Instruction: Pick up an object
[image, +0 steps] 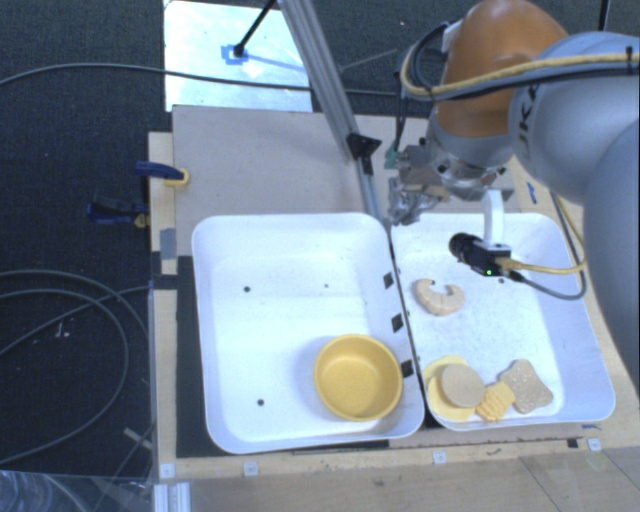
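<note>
The end effector (408, 205) hangs at the far edge of the bins, right over the seam where the left bin (260, 250) meets the right bin (570, 310). Its tip is a dark metallic cluster seen from above, and whether it is open or closed I cannot tell; nothing shows in its grip. The grey arm (570, 110) with its orange band (495, 60) looms in from the right, a yellow cable looping around it.

Down in the right bin, a pale croissant-shaped piece (440, 297) lies flat near the middle, a curved crescent with its long axis running roughly left to right and its two tips pointing toward the near edge. It sits well apart from the end effector.

At the near left corner of that bin, a tan round disc (462, 384) rests on a yellow plate (436, 381). Just beside it lies a ridged yellow-orange waffle-like piece (493, 402), touching a speckled, toast-shaped slice (527, 386).

In the left bin, a smooth yellow bowl (358, 376) stands upright near the front right corner. Both bins are shallow, white and glossy, sitting on the desk (250, 160), which is covered with a tan board.
</note>
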